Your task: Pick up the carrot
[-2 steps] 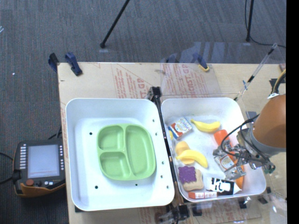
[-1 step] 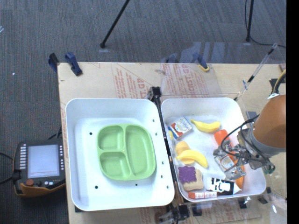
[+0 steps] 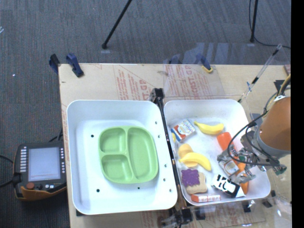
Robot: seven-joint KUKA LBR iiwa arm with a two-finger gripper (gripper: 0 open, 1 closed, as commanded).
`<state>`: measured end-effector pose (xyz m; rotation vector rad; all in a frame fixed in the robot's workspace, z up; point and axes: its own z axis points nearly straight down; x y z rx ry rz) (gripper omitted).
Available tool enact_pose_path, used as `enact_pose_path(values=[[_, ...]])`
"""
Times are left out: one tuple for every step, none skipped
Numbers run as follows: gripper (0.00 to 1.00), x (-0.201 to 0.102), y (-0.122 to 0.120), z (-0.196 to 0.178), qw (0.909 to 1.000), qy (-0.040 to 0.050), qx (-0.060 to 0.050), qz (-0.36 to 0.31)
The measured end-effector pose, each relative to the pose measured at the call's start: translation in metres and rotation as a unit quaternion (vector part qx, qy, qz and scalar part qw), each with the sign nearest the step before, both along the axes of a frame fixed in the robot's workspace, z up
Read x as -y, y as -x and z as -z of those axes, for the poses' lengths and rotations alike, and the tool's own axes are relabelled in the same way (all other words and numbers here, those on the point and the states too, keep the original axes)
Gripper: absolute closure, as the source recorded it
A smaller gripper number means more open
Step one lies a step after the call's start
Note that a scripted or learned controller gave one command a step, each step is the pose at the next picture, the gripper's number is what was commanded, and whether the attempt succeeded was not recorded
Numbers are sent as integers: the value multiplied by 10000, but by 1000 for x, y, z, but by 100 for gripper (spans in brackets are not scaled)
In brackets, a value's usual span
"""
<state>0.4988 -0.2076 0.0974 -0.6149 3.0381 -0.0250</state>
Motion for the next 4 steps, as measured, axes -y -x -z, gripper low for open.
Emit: enact_pose_path(values=[[100,-4,2,-8,10000,-30,-65,-26],[100,-6,0,-17,10000,-43,-49,-40],[100,-9,-2,-26,10000,-56,-28,-51],[100,-11,-4,-35,10000,-67,-3,-55]])
